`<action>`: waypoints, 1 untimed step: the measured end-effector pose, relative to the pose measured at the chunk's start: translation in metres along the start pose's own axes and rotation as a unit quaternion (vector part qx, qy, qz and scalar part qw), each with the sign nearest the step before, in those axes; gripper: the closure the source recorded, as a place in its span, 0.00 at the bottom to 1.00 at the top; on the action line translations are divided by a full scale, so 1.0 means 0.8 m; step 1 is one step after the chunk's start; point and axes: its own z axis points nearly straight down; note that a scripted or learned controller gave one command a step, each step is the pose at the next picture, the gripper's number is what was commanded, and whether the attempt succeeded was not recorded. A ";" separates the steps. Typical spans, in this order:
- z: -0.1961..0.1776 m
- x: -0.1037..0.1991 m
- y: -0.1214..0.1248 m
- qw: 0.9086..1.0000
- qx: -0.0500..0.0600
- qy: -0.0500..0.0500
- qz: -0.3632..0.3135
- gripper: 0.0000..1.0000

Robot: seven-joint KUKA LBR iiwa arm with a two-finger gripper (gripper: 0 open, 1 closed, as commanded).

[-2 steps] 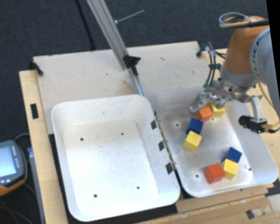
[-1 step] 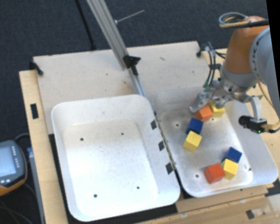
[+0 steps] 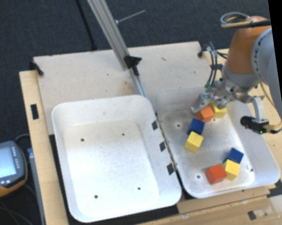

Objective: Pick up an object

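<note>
Arm: reaches in from the right over the right bin.
Gripper: low at that bin's upper part; finger spread cannot be told, nor any hold.
Orange block: directly beneath the gripper, touching a yellow block; cube-like, no clear long axis, edges turned diagonally.
Blue block: just below-left, beside another yellow block.
Left bin: white, beside the right bin.

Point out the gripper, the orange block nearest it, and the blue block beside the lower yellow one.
gripper [image 3: 210, 102], camera view, fingertips
orange block [image 3: 207, 113], camera view, top face
blue block [image 3: 235, 154], camera view, top face
</note>
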 end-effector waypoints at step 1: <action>0.000 0.000 0.000 1.000 0.000 0.000 0.000 0.00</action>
